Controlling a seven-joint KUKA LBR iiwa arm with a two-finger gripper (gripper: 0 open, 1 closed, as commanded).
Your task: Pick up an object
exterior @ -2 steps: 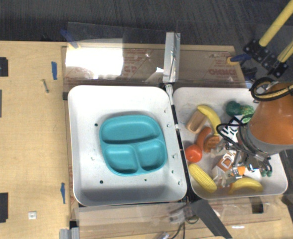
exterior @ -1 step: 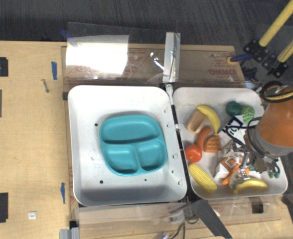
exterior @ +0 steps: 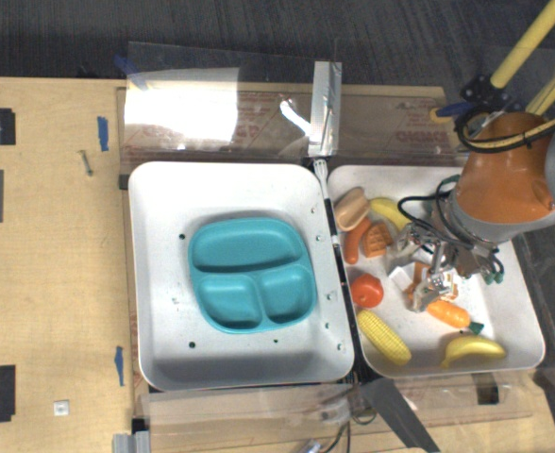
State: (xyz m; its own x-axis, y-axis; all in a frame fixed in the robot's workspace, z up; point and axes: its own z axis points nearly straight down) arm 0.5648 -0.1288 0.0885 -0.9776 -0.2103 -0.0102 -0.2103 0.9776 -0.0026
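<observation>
My gripper (exterior: 430, 274) hangs low in the right bin (exterior: 518, 295), under the orange wrist band. Toy foods lie around it. A carrot (exterior: 447, 313) is just below it and a small pale-and-brown piece (exterior: 417, 289) sits right at its tip. Left of it are a red tomato (exterior: 368, 292), an orange waffle piece (exterior: 378, 241) and a long orange piece (exterior: 353, 244). A bread roll (exterior: 351, 206) and a banana (exterior: 389, 211) lie at the back. At the front are a corn cob (exterior: 383, 336) and a second banana (exterior: 473, 349).
The left bin (exterior: 164, 253) holds a teal divided plate (exterior: 252, 274). A raised divider (exterior: 332, 253) separates the bins. Clear plastic sheeting (exterior: 259, 111) stands behind them. Yellow poles and cables (exterior: 518, 50) rise at the upper right beside the arm.
</observation>
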